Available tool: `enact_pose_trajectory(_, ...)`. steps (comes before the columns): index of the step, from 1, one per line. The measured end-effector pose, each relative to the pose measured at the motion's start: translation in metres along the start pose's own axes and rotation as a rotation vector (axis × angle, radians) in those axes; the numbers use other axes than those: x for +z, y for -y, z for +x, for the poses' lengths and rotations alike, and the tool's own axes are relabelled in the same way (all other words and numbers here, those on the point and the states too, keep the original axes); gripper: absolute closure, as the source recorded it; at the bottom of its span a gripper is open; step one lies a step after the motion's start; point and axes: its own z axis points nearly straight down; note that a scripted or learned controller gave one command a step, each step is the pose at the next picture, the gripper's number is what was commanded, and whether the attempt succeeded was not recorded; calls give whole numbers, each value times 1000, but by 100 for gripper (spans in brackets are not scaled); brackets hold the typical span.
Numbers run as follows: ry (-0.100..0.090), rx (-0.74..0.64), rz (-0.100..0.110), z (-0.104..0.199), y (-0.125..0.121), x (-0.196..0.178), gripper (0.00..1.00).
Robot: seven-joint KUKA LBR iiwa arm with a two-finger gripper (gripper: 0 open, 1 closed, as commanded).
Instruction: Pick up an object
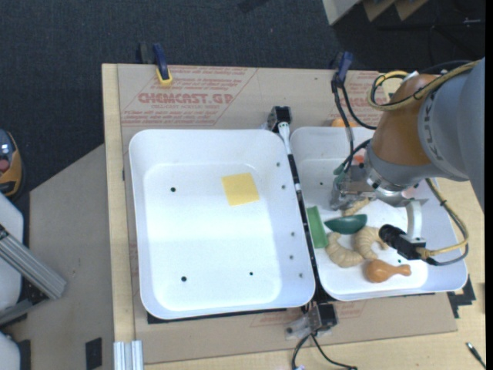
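Two shallow white bins are set side by side on the desk [115, 176]. In the left bin [140, 206] a flat yellow square [240, 189] is laid alone on the floor, towards the far right part and well apart from everything else.

The grey arm [454, 122] is extended in from the right, its orange band [400, 133] being seen above the wrist. The hand [348, 199] is placed low over the middle of the right bin [308, 141], towards that bin's left side. Whether the hand is apart or together cannot be told, as it is masked by the wrist, and nothing is seen clamped in it.

The remaining things are gathered in the near half of the right bin. A green strip [315, 227] is laid along the left wall. A dark teal curved piece [347, 223] is found just beside the strip and just below the hand; whether it is touched by the hand cannot be told. A beige curved piece [350, 251] is laid just in front of the teal one, apparently touching it. An orange-brown drumstick-shaped piece [385, 270] is placed nearest the front rim, just beside the beige piece.

Two blue clamps [162, 58] are fixed to the far edge of the desk.
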Motion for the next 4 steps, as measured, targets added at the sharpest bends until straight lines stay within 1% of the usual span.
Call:
enact_pose_trajectory(1, 9, -1, -19, -75, -96, -24, 100)
enact_pose_trajectory(2, 1, 0, -3, -63, -73, 0, 100)
enact_pose_trajectory(3, 6, 1, -12, -110, -87, -2, 100)
enact_pose_trajectory(4, 4, -3, -11, -114, -93, -2, 100)
